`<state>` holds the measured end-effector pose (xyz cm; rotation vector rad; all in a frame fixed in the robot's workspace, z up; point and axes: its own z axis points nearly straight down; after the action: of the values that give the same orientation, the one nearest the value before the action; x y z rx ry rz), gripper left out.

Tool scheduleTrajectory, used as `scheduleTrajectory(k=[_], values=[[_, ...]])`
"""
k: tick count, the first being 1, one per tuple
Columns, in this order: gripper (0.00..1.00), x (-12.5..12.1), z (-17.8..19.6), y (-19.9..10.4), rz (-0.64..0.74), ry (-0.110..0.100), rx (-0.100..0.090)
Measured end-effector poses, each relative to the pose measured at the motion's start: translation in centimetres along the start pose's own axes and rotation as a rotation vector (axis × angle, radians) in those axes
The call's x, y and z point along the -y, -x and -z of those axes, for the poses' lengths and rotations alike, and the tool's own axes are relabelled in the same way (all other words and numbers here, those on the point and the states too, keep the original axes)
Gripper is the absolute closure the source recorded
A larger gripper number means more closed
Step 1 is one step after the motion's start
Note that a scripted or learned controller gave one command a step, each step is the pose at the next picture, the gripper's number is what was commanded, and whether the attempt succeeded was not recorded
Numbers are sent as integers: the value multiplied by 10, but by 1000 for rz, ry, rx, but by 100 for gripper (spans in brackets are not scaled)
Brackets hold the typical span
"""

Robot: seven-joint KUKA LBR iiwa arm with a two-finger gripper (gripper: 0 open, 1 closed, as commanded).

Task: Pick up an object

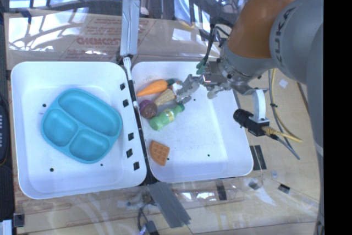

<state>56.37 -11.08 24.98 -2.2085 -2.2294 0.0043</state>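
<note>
Claw [187,91]: seen low over the right bin [220,146]; finger state cannot be told.
Toy food: a carrot [152,88], corn piece [165,98], purple piece [148,109] and green bottle [165,116] are clustered just left of the claw.
Waffle [159,152]: lies apart, below-left of the claw.
Blue plate [81,125]: rests in the left bin, far left of the claw.

Gripper [186,92] over toy food pile [159,102] (rt bin [220,157]).
</note>
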Motion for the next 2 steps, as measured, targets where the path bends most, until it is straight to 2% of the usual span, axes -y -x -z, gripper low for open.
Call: scheduleTrajectory(k=[1,2], values=[[0,-49,-154,39,-1,-9,-1],[100,-51,-140,39,3,-3,1]])
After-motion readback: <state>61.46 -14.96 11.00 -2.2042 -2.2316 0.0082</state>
